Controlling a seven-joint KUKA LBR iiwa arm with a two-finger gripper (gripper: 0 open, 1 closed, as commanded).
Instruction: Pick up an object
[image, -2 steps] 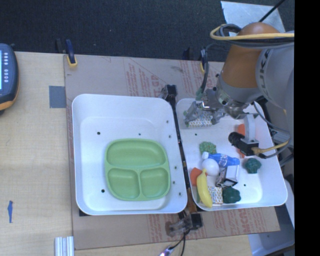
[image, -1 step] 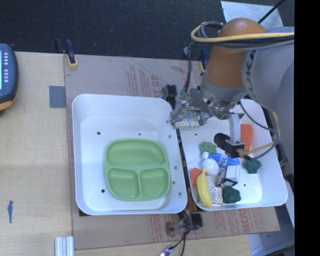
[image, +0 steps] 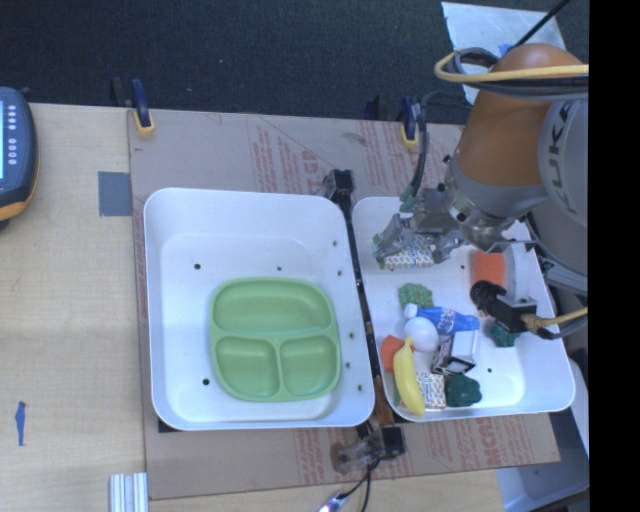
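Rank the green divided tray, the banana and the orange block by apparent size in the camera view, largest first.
1. Green divided tray, by far the largest.
2. Banana.
3. Orange block, though the arm partly covers it, so its rank against the banana is unsure.

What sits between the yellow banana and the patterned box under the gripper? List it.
In the camera view: a white ball and a green leafy piece, between banana and box.

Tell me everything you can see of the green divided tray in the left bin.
The green divided tray is pale green, looks like matte plastic, and has rounded corners. It has three compartments: one wide one on the far side and two smaller ones nearer the camera. It lies flat and upright on the floor of the left bin, roughly central, slightly toward the near side. Only the bin touches it.
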